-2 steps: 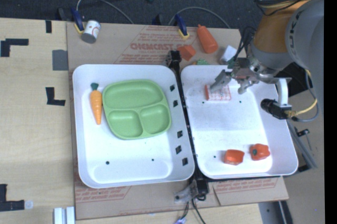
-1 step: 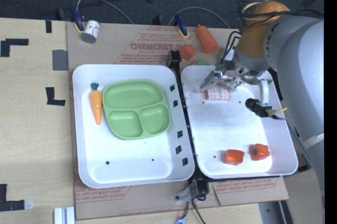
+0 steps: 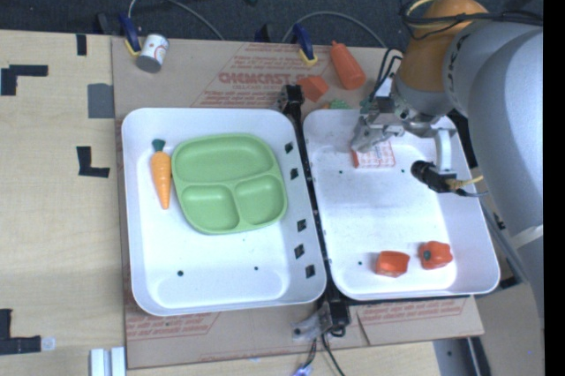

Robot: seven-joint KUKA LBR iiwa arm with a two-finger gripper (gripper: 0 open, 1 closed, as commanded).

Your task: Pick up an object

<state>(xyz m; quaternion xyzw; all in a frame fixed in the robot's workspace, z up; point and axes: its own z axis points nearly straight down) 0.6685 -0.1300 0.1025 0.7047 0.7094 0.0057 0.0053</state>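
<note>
My gripper point(image 3: 369, 136) hangs low over the far part of the right bin point(image 3: 397, 206), its tip right above a small white-and-red packet point(image 3: 374, 155) lying on the bin floor. Two orange-red toy vegetables sit near the bin's front edge: one point(image 3: 392, 263) on the left and one with a dark stem point(image 3: 435, 255) to its right. In the left bin point(image 3: 146, 189) a green divided plate point(image 3: 229, 182) lies with a toy carrot point(image 3: 161, 175) beside it on the left.
Behind the bins, on the cardboard, lie an orange toy piece point(image 3: 347, 65), a smaller orange piece point(image 3: 315, 87) and a small can point(image 3: 152, 51). Cables and blue clips run along the back. The arm's grey body covers the right side.
</note>
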